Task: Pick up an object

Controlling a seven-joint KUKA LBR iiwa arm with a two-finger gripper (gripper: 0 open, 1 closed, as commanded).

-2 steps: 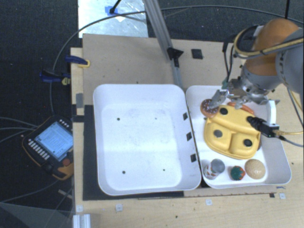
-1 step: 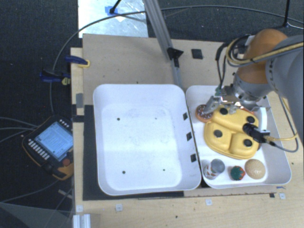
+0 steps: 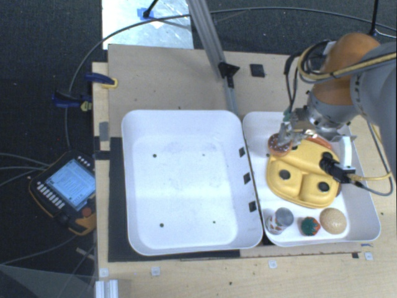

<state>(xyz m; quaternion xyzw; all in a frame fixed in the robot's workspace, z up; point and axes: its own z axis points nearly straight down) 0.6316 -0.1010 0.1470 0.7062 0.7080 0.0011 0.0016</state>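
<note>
Yellow plastic filled the middle of the right bin [image 3: 372,225]: a big moulded toy [image 3: 303,179] with dark holes in its top, lying flat and taking up most of the floor there. The gripper [image 3: 286,136] hung at the toy's far-left corner, just over a small reddish-brown round piece [image 3: 278,144] that sat against the toy's edge; whether anything was between the tips, or how they stood, could not be told from this slanted view. Along the bin's near wall lay a grey ball [image 3: 283,216], a green and red ball [image 3: 309,226] and a beige ball [image 3: 333,220], all well apart from the gripper. The left bin [image 3: 133,228] stood beside it. The step looked like a descent onto the round piece, so a good try would centre the tips over it, keep clear of the toy's raised rim, which could deflect one side, go down straight, and close only once low enough to get around its widest part.
</note>
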